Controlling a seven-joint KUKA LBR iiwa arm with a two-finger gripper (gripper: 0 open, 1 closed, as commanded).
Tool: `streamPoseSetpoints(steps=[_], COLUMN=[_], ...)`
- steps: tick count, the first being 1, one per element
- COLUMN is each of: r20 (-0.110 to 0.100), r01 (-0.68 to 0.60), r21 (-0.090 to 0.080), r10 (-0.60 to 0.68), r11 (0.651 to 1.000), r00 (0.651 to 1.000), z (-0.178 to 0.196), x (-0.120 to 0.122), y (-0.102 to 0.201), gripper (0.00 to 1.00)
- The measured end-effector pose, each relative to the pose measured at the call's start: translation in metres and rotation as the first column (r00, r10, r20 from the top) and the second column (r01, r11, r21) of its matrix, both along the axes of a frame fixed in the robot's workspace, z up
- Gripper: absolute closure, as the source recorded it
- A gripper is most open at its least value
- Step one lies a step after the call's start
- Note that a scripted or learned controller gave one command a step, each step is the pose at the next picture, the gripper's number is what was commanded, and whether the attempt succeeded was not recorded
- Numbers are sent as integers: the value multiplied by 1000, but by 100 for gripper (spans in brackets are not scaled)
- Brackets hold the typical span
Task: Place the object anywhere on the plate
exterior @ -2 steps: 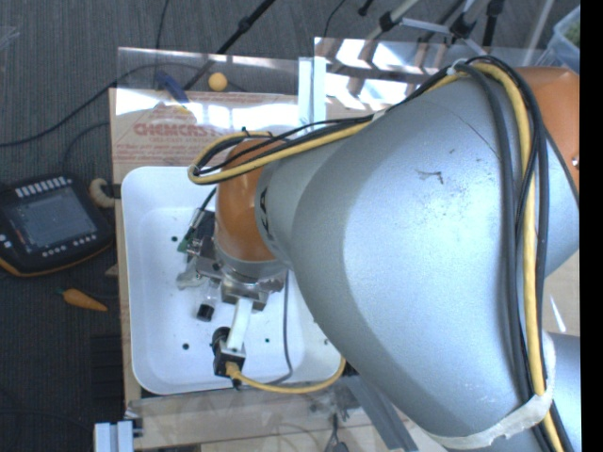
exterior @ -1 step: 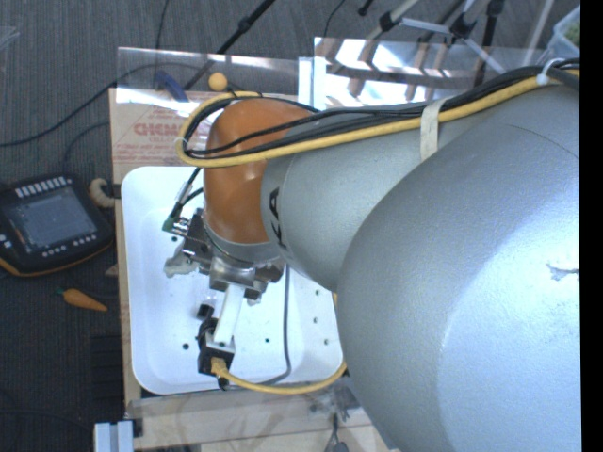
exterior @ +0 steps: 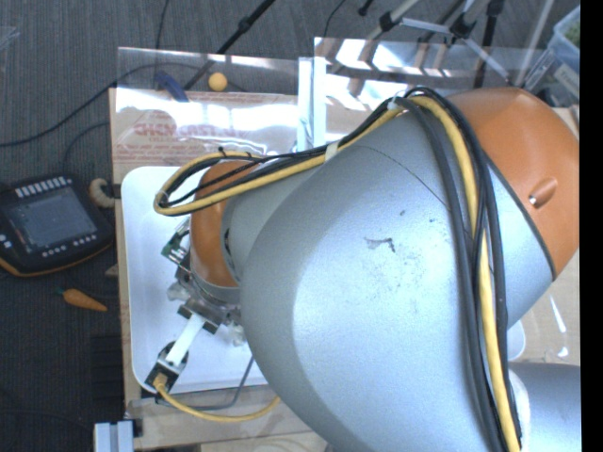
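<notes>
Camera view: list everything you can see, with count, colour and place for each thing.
bin: one, white, left half of the view, under the arm
teach pendant: one, black with an orange edge, on the dark floor left of the bin
carrot-shaped item: one, orange, on the floor just below the pendant
small ball: one, yellow-orange, beyond the bin's far wall
robot arm: one, grey with an orange band, reaching in from the right across the bin
gripper: one, below the orange band, over the bin's near left part

Dark grey carpet floor (exterior: pixel 57 55), black cables (exterior: pixel 166 8) across it, teach pendant (exterior: pixel 47 224) at left, tripod legs (exterior: pixel 424 1) above.
</notes>
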State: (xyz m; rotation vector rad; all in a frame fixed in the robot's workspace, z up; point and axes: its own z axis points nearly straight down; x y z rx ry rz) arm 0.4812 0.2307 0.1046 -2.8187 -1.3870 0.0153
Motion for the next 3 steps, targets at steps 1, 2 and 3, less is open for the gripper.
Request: streamPoseSetpoints(steps=[1, 2, 3], r20=[5, -14, -12], r01=[-156, -794, -794], r21=[10, 14, 14], r10=[156, 794, 794], r11=[988, 608, 607], r00=[988, 608, 607], z=[-17, -17, -17], x=[63, 64, 64], y=[-51, -7, -6], gripper=[0, 0, 0])
